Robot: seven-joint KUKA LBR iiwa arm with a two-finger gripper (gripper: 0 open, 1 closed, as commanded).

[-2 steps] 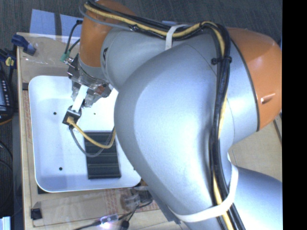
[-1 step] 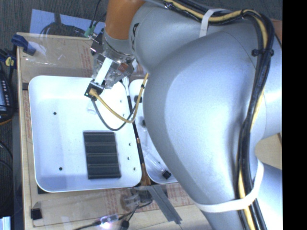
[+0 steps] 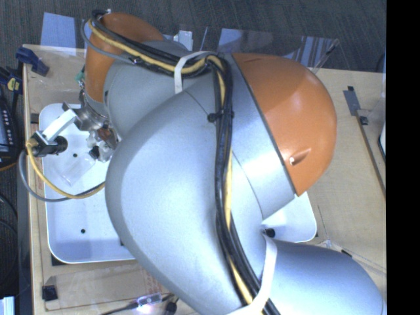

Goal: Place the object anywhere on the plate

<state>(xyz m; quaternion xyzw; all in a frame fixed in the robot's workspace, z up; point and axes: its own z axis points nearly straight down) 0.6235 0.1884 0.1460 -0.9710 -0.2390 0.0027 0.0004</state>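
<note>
Far left of frame: edge of the wooden bench [image 3: 29,195], with dark clamps and fittings along it; they appear to be fixtures, not part of the job.

Left, middle to lower: white bin [image 3: 79,241], shallow, sitting on the bench. A few small dark specks lie on its floor. A faint clear, glossy patch at upper left of the bin floor may be the plate, though I cannot tell for sure.

Upper left: gripper [image 3: 98,143], hanging low over the bin's upper part, beside a white bracket and a black stub with a yellow cable looping down into the bin. Whether it is apart, together or clamped on something cannot be told from here. The object itself is not made out; if carried, it is hidden.

Centre to right: arm [image 3: 197,195], grey with orange shells, bent far over the bench to reach the left bin, and so covering most of the second bin [image 3: 305,225].
</note>
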